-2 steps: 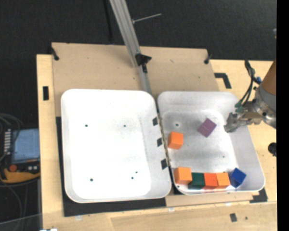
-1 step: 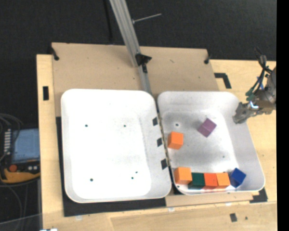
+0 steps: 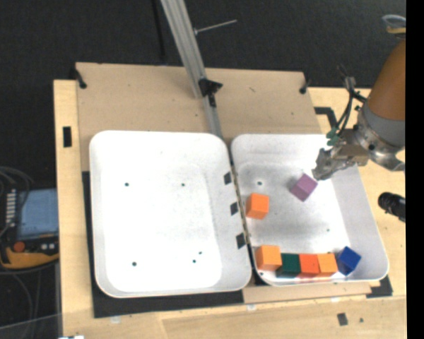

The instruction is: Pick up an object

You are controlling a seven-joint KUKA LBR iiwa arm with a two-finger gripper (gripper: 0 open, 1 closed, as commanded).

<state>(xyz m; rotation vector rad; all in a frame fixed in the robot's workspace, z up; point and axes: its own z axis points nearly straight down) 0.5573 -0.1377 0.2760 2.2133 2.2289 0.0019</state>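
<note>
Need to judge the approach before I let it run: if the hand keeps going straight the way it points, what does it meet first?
Most likely the purple block, just below-left of the hand in the right bin. Height is unclear from this slanted view, so it could instead clip the block's edge or reach the bin floor beside it.

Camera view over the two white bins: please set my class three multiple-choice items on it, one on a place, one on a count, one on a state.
1. Where do the blocks lie?
A. in the right bin
B. in the left bin
C. on the bench outside the bins

2. How many orange blocks are there?
A. one
B. four
C. seven

3. How does the purple block sit?
A. in the row by the near wall
B. stacked on the blue block
C. apart from the other blocks, just beside the claw

Key:
1 A: every block rests inside the right bin.
2 B: one orange block alone, three in the near row.
3 C: the purple block lies alone by the claw.
</note>
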